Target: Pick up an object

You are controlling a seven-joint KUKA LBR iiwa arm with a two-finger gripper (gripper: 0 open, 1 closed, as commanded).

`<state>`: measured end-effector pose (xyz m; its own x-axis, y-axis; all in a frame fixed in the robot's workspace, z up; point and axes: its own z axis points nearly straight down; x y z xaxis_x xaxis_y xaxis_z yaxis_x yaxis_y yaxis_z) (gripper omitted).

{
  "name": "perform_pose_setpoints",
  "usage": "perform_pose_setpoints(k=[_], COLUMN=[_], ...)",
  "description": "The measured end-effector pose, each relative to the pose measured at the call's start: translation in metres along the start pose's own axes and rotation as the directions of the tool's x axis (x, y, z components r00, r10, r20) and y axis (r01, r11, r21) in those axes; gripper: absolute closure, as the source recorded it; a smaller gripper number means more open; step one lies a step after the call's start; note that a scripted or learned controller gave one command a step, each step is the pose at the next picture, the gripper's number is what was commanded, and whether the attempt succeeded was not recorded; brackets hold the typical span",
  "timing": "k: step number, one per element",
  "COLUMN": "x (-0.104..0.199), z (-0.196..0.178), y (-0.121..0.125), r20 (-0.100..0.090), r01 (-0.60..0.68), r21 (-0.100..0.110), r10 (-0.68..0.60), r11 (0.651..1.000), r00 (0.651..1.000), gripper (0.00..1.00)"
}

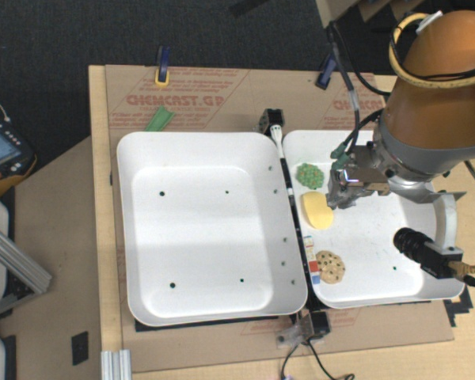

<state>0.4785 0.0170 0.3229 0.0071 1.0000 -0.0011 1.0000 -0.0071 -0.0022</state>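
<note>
Hand [342, 190] in right bin; yellow object [317, 210] just beside, lower-left; finger state unclear

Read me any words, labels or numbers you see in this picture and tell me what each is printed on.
"CHEMCAST GP", in red on the brown board behind the left bin.
More red print on the board behind the right bin: partly covered by the arm, unreadable.
Smaller red lines under each: too small to read.
Red and blue label at the right bin's edge: too small to read.
</note>
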Motion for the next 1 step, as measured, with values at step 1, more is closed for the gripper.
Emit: perform_pose_setpoints(k=[1], x=[0.0043], z=[-0.0097], y=[0.0013], r20=[-0.001], r01=[0.007], r21=[-0.002], r10=[-0.007], r11=[1.0], r00=[1.0], gripper=[1.0])
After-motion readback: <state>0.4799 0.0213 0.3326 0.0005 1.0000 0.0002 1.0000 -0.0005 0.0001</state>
